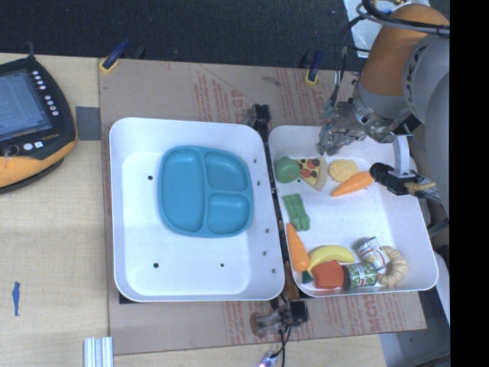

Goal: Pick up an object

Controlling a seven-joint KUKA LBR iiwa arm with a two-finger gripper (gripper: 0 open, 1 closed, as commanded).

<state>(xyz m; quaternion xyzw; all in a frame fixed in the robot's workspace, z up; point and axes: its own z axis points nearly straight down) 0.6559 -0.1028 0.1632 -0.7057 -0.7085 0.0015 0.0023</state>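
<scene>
While jaws (334, 141) hover | pizza slice (311, 171) just below-left, apart

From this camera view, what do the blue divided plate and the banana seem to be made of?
The blue divided plate looks like moulded plastic with a matte finish: even colour, soft rounded compartment edges, no bright glare. The banana also looks like plastic, probably a toy: uniform yellow, smooth surface with a faint shine. Whether it is hard or soft I cannot tell from the picture.
</scene>
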